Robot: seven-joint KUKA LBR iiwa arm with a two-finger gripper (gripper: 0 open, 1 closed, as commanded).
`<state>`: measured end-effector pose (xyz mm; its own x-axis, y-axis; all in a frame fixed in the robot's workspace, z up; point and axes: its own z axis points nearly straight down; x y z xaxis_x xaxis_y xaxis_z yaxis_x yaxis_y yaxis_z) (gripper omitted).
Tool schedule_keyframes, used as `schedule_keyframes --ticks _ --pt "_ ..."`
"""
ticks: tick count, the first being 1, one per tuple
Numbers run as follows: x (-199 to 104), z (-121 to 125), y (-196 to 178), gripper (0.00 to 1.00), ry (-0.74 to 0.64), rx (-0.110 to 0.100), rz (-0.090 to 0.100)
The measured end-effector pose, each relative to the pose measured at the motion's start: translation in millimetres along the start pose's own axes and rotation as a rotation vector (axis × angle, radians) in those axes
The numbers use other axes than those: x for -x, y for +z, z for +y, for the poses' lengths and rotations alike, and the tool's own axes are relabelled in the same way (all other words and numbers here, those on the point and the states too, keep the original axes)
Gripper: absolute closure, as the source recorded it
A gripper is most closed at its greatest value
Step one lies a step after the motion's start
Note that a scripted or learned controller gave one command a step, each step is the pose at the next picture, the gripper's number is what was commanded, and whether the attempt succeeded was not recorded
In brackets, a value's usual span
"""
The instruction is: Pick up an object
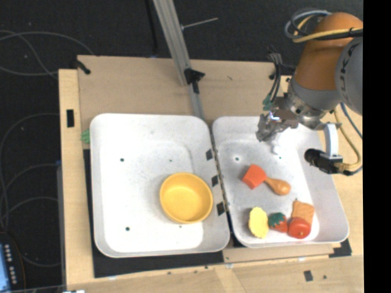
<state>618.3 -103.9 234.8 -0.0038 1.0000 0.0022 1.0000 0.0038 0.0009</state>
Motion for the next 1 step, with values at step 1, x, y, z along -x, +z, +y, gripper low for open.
schedule_keyframes --ticks 1 --pt "-56.9 -2.9 -11.8 1.00 -0.005 0.000 0.001"
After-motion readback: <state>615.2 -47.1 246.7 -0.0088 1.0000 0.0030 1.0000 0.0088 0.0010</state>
